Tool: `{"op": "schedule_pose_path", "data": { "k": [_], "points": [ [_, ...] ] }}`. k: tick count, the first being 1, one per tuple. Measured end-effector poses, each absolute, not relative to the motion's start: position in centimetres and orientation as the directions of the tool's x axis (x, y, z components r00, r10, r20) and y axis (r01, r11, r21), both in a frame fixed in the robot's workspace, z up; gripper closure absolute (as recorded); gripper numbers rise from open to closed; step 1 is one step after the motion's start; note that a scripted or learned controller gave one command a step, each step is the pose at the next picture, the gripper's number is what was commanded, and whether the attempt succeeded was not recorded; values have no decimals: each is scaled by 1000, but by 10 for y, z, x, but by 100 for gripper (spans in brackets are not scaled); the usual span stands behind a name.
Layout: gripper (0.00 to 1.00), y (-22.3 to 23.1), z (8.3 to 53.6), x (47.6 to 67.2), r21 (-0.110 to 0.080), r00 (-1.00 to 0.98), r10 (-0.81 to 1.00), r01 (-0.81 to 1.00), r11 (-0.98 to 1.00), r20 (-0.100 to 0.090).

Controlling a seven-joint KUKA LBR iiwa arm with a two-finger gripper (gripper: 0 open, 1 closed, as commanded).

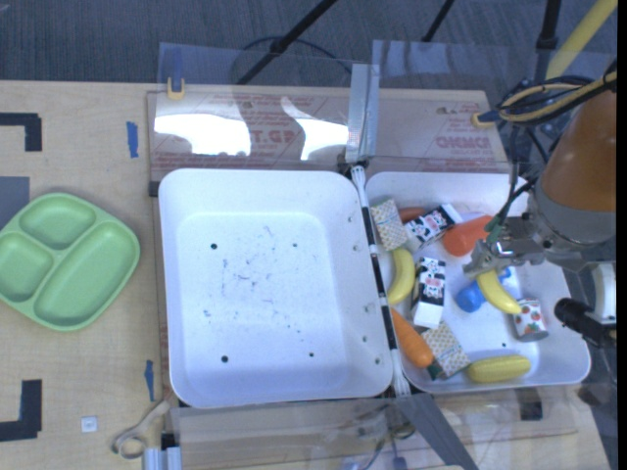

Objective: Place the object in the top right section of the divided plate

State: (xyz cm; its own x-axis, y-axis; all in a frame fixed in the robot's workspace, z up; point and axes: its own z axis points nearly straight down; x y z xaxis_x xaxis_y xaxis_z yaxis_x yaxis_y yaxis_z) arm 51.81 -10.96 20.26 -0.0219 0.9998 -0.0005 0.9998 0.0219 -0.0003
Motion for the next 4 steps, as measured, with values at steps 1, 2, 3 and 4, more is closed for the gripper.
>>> {"op": "schedule_pose_path", "data": {
  "k": [1, 2, 3, 4],
  "points": [
    [100, -76, 191, 479, -5, 360, 933, 933, -360, 0],
    [100, 24, 204, 479, -2, 703, 711, 711, -703, -2],
    [100, 77, 192, 544, -2, 921, 390, 390, -921, -3],
    [100, 67, 248, 479, -3, 901, 433, 433, -902, -4]
  ]
}}
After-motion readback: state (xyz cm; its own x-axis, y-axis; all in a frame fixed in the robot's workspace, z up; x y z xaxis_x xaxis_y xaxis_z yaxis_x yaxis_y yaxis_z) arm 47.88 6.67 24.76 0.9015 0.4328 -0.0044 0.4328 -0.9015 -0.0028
